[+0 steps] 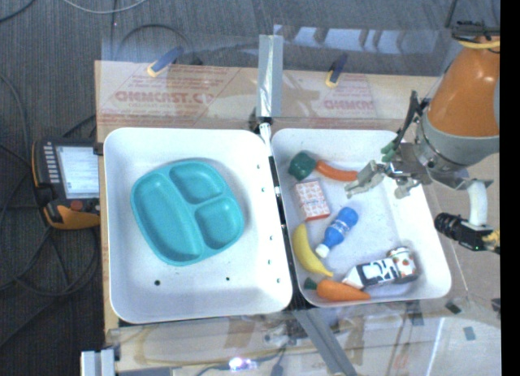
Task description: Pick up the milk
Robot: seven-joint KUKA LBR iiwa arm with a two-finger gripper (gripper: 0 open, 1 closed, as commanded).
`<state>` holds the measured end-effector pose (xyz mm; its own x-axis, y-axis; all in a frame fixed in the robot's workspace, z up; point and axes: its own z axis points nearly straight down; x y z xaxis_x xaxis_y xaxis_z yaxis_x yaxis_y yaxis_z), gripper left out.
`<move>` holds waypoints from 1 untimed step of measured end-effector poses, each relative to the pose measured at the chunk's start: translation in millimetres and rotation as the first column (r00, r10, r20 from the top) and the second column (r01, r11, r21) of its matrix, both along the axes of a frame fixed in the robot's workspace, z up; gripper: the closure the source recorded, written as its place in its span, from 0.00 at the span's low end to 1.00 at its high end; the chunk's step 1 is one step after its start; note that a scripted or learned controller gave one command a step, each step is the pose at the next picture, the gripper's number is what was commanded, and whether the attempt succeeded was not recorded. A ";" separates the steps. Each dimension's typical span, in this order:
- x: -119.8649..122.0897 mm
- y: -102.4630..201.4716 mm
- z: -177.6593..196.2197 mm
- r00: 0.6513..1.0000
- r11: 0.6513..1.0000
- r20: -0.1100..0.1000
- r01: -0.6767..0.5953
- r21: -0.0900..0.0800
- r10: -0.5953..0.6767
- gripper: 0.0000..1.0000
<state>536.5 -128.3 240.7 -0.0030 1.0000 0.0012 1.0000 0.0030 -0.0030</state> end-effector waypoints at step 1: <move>-53.0 -46.6 -46.3 0.997 0.997 0.000 -0.076 0.000 0.076 0.00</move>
<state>483.6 -174.8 194.4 -0.0792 0.9969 0.0011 0.9969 0.0793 -0.0029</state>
